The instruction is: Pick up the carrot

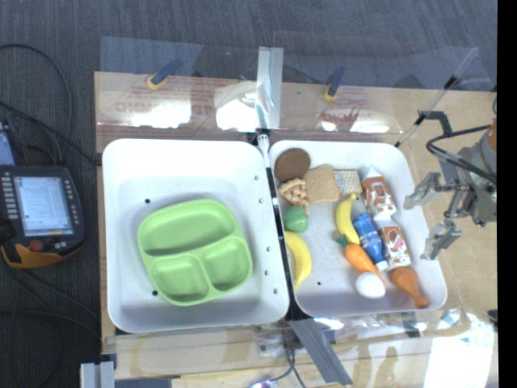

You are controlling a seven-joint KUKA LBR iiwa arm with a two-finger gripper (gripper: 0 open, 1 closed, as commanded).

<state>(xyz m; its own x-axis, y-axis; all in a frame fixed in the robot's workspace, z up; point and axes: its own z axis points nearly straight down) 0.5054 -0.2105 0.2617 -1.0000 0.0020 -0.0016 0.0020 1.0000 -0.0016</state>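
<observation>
One carrot (pixel 356 259), two bananas (pixel 346 219)

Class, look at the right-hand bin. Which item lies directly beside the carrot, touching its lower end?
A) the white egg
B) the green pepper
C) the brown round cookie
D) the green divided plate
A: the carrot lies slantwise in the right bin, and its lower end meets the white egg.

Arm (pixel 485 176) cut off at right edge; carrot (pixel 357 258) partly under blue bottle (pixel 368 234).
</observation>
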